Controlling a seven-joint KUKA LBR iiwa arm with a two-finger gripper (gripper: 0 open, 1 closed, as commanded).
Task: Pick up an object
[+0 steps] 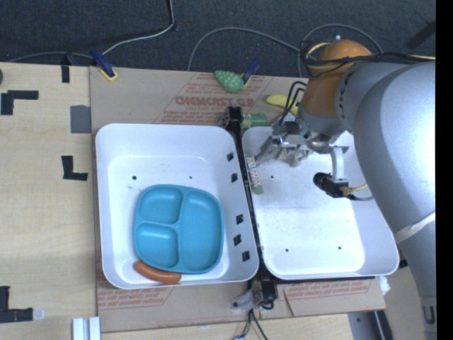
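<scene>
Here the gripper (283,147), its opening state indeterminable, hung at the right bin's (318,261) eleven o'clock corner; success likely required a vertical, centred descent onto one object.

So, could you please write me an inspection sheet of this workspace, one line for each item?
Surface: two white bins side by side, left bin and right bin, on a brown cardboard sheet over a wooden bench.
Job's things: blue divided plate in the left bin; orange sausage-like piece touching its near edge.
Clutter: green object and yellow object on the cardboard behind the bins.
Grippers: gripper low over the right bin's far left corner; nothing seen held.
Cables: white cable behind the bench; black cable on the arm.
Surroundings: dark floor; black tape marks on the bench.
</scene>
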